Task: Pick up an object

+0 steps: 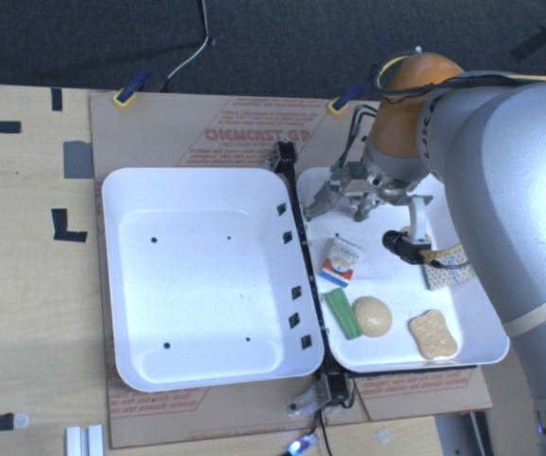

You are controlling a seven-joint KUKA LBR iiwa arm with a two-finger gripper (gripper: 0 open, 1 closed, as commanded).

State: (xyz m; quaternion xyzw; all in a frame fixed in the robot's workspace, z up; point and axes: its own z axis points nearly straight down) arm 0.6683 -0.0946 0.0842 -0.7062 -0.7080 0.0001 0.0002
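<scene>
Near the right bin's [486, 350] front edge, the round sponge ball [371, 315] looks soft, graspable across its middle; gripper [348, 196] spread unclear.

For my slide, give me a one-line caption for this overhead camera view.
Arm hovers its gripper over the right bin, above a packet, green block, ball and sponge.

2 white bins [121, 255]; right bin [486, 350] has 1 green stick [343, 313], 1 tan ball [371, 315], 1 biscuit-shaped sponge [433, 334], 1 small packet [340, 260], 1 patterned cloth [446, 265].
</scene>
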